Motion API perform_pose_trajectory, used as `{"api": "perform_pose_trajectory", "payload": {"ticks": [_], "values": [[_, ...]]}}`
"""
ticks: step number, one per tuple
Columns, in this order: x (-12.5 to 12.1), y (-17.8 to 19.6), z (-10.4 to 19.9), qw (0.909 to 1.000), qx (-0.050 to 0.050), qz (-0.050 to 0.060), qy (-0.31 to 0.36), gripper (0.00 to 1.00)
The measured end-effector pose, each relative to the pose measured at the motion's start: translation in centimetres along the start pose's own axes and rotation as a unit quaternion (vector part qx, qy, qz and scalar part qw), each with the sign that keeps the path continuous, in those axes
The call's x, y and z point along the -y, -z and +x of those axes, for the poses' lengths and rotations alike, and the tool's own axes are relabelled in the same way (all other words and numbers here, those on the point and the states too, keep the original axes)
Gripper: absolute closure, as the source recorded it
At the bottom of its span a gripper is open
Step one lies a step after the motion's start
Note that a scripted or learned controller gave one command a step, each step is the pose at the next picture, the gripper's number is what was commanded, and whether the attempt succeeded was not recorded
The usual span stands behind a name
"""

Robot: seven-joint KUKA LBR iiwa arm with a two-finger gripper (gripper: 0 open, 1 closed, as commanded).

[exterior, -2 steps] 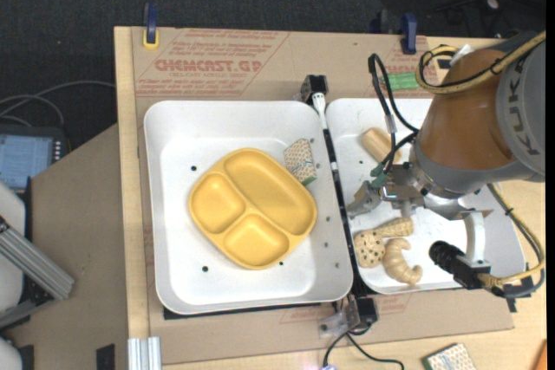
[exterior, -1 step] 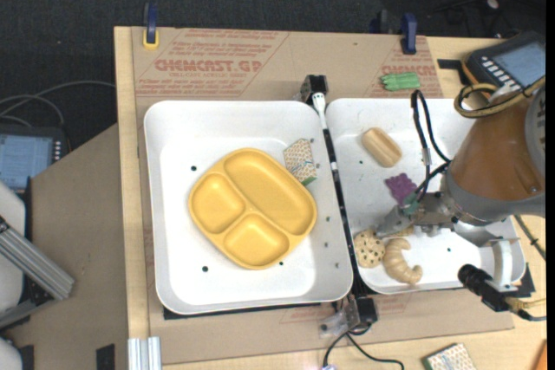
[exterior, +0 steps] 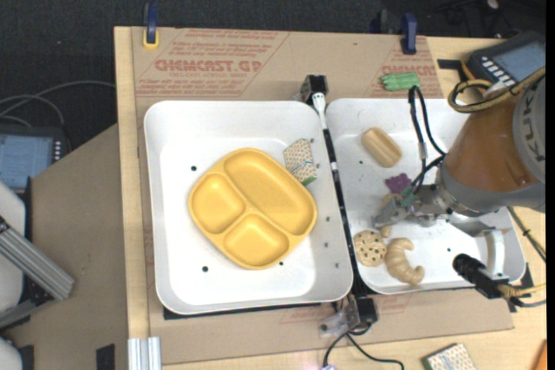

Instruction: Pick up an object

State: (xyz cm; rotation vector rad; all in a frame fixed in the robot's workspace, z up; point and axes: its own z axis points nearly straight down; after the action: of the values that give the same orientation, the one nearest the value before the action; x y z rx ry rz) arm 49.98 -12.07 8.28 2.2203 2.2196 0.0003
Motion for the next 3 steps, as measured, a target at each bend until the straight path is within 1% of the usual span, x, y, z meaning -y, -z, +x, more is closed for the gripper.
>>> {"api": "perform_pose_trajectory", "payload": {"ticks": [1, 2, 3], "values": [[-3.7, 0.2, -0.1, 1.0000, 0.000, -0.001, 0.001, 0.00], [-3.6, 1.2, -0.1, 1.0000, 0.000, -0.002, 0.000, 1.00], [-4.7, 0.1, 3.2, 1.0000, -0.001, 0.000, 0.002, 1.00]]}}
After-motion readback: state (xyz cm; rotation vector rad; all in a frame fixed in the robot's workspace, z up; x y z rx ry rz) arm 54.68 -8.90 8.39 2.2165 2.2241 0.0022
